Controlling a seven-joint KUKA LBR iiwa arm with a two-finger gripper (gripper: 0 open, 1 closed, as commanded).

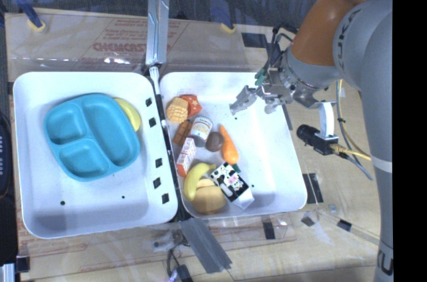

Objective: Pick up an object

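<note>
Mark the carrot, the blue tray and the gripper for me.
carrot (229, 146): camera view, middle of its orange body.
blue tray (92, 135): camera view, central divider.
gripper (255, 103): camera view, midway between fingertips.

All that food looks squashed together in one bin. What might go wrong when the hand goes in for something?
The carrot, can, banana and carton lie packed and touching, so the hand may nudge neighbours or close on two at once. The pile hugs the right bin wall by the divider, leaving little room for fingers. Round pieces may roll away.
</note>
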